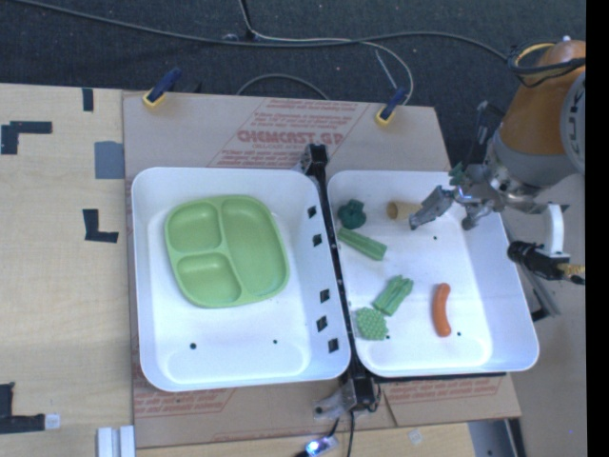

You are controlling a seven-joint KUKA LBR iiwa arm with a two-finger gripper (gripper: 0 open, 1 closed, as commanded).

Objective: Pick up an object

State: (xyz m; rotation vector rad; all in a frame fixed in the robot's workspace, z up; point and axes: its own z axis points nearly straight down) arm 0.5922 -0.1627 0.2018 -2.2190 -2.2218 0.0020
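Observation:
The right bin [504, 346] holds several toy foods: a dark green piece [351, 214], a light green stick [363, 245], a green ribbed piece [392, 294], a round green bumpy piece [371, 324], an orange-red sausage [442, 309] and a small tan piece [399, 209] near the far wall. My gripper [445, 213] hangs over the far right part of that bin, open, its two grey fingers spread with nothing between them. The tan piece lies just left of the left finger [425, 211].
The left bin [152, 284] carries a light green divided plate [226, 249]. A black clip strip [328, 274] joins the two bins. Blue and yellow clamps [162, 88] pin the cardboard at the back. Cables run across the dark floor behind.

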